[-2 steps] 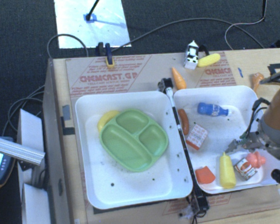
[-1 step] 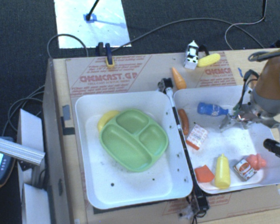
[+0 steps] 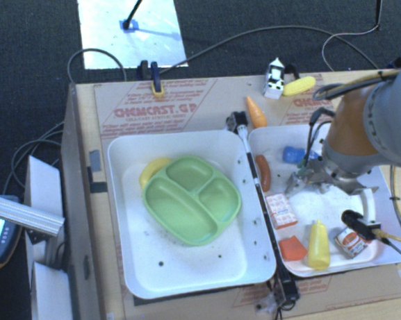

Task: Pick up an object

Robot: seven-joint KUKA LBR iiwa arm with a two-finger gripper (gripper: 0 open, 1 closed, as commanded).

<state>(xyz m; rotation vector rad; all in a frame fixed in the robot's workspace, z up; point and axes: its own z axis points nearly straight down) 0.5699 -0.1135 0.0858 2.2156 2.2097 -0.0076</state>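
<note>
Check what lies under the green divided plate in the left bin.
A yellow object pokes out from beneath the green divided plate at its upper-left edge. The plate covers the rest of it, so its shape and whatever else lies underneath cannot be seen.

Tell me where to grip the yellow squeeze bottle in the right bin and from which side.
Grip the yellow bottle across its wide lower body, coming straight down from above. It lies flat, its narrow end pointing up the view, so its long sides are exposed. The orange block crowds its left side, so aim nearer the middle.
</note>
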